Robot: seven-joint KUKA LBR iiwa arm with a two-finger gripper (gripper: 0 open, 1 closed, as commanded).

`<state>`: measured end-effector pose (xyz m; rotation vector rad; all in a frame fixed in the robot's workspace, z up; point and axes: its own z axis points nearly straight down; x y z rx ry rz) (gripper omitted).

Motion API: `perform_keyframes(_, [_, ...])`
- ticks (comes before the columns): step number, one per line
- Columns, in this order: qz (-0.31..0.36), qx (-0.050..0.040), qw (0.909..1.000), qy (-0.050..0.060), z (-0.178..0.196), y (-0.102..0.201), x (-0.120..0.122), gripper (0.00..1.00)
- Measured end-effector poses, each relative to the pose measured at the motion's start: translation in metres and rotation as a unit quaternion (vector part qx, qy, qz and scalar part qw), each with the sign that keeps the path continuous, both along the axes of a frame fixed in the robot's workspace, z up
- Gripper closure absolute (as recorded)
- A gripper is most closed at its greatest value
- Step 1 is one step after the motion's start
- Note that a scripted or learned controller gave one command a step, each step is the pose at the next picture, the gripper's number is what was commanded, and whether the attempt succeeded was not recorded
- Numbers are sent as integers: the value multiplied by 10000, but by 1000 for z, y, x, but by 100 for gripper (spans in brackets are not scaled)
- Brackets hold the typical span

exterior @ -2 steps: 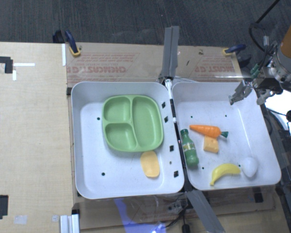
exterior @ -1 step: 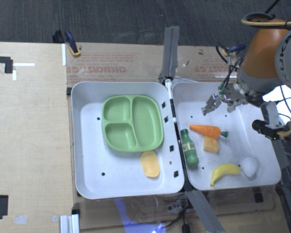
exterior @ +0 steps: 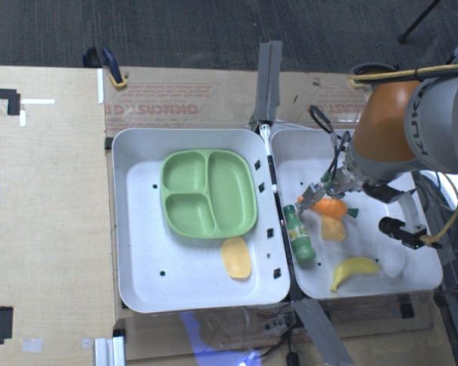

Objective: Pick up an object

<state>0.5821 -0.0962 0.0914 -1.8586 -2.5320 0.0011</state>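
Blue clamp (exterior: 111, 65), perhaps, on cardboard backing (exterior: 191, 97)

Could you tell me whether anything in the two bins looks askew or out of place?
Only the green bottle stands out: it lies on its side against the right bin's left wall. The banana and green divided plate look ordinary.

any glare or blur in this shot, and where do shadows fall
Camera view: even overhead light; the white bins look bright but not blown out; soft shadows sit under the green plate and beside the banana; the pincer is small and slightly soft, as are the orange items near it.
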Motion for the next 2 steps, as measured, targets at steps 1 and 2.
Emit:
perform_keyframes(1, [-26,1,10000,-3,9,-2,0,100])
perform_keyframes(2, [-925,-6,9957,0,100,59,-9,100])
